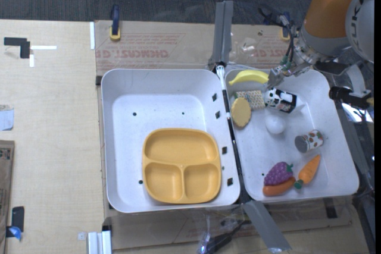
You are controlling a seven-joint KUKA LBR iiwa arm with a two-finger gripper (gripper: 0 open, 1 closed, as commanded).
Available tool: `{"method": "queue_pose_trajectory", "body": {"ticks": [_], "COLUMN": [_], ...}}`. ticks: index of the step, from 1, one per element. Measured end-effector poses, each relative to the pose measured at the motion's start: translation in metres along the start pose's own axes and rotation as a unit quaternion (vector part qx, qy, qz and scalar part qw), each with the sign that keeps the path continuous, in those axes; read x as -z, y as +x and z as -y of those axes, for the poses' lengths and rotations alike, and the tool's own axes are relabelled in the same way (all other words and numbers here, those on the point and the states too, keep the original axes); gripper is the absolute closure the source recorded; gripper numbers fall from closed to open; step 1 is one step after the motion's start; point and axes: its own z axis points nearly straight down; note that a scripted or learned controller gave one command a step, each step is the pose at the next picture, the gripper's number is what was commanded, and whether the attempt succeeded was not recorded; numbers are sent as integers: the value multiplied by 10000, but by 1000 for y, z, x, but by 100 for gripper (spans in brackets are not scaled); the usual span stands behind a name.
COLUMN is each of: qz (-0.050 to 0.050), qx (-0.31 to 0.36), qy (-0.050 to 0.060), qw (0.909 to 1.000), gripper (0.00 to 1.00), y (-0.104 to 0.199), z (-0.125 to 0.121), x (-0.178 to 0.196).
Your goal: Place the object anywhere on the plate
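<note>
A yellow divided plate (181,165) lies in the left white bin (119,128), toward its front. The right bin (339,128) holds the toy objects: a yellow banana (249,77), a beige waffle piece (256,99), a tan round slice (241,112), a black-and-white cow figure (280,100), a white egg (275,124), a small can (309,141), purple grapes (278,174) and an orange carrot (308,169). My gripper (280,72) hangs at the back of the right bin, just right of the banana and above the cow figure. Nothing is visibly held.
The grey arm with its orange band (336,3) reaches in from the upper right. A metal divider bar (223,33) runs between the bins at the back. Cardboard (161,44) lies behind the left bin, with a blue-and-yellow clamp (115,27) on it.
</note>
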Motion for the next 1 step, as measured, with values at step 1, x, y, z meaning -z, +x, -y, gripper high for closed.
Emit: {"method": "queue_pose_trajectory", "body": {"ticks": [1], "qz": [2], "qx": [-404], "qy": [-9], "qw": [9992], "gripper": [100], "y": [-27], "z": [30], "x": [66]}}
